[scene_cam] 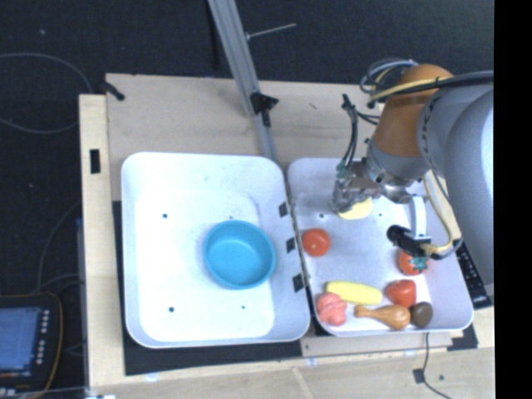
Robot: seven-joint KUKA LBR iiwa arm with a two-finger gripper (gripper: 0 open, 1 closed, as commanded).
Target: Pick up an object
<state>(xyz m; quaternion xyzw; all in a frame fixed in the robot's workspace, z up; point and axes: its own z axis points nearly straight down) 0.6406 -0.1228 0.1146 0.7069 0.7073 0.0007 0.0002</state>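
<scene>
On the worktop the left bin (pixel 150 223) holds a blue bowl (pixel 239 253). In the right bin (pixel 309 181), at twelve o'clock, the hand (pixel 352 196) sits directly over a pale yellow object (pixel 359 210); whether it grips, I cannot tell.

A single camera sat fixed above the bench (pixel 191 115), looking down at a slant from a moderate height. It took in both white bins, the left bin (pixel 166 181) and the right bin (pixel 366 239), side by side near the centre of the frame. Dark floor surrounded the bench at top and left. The arm (pixel 432 131) entered from the right edge.
</scene>
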